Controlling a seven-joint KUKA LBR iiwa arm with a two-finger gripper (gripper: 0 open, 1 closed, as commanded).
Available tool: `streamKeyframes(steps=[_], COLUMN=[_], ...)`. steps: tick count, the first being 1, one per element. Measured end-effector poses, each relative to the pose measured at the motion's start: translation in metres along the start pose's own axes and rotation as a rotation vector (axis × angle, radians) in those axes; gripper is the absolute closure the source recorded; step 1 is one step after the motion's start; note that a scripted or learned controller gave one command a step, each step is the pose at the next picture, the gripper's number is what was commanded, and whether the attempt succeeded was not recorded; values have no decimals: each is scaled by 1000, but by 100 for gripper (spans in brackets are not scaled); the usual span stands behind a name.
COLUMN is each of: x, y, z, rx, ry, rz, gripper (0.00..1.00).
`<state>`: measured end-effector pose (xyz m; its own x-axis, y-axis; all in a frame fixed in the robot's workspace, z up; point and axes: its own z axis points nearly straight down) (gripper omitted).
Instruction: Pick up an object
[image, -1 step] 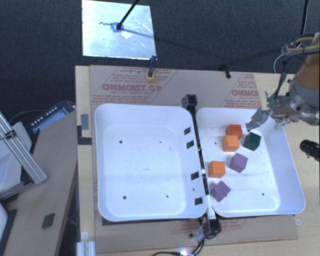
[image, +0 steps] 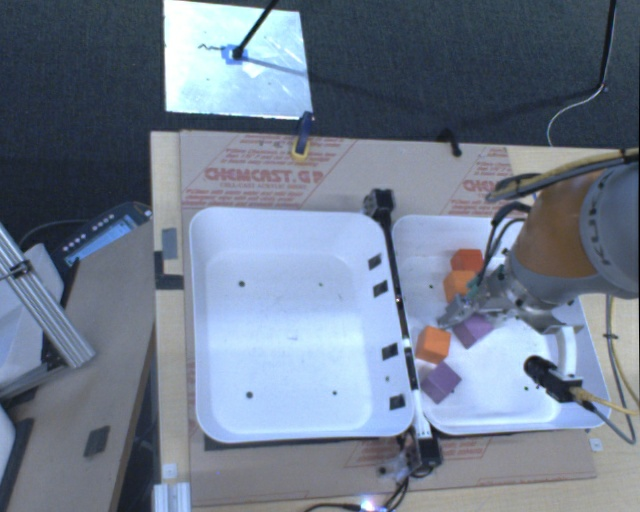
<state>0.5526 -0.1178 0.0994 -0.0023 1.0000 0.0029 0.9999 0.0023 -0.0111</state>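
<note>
- The task is judged to be under way but not done: nothing is seen lifted clear of the bins.
- The gripper (image: 462, 312) is seen low in the right bin (image: 500, 405), among the blocks, at the end of the arm (image: 565, 240) reaching in from the right.
- Whether the pincer is released or clenched cannot be told; its tips are blurred against the blocks.
- No block can be seen between the tips, so no grasp is claimed.
- What is left, as judged: a block is to be clamped and raised.
- Two bins are counted: the left bin (image: 290, 330) and the right bin, side by side.
- Five blocks are counted, all in the right bin's left half.
- Three are orange: a far orange block (image: 466, 261), a second orange block (image: 457, 285) just nearer, touching the gripper's side, and a near orange block (image: 434, 344).
- Two are purple: a purple block (image: 475, 328) just beside the gripper, and a nearer purple block (image: 440, 381).
</note>
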Motion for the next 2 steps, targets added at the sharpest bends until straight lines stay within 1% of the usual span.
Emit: streamKeyframes(steps=[1, 2], x=[-2, 59], y=[4, 47], z=[-19, -90], rx=[-13, -22], ry=[-4, -2], rz=[1, -9], gripper=[100, 100])
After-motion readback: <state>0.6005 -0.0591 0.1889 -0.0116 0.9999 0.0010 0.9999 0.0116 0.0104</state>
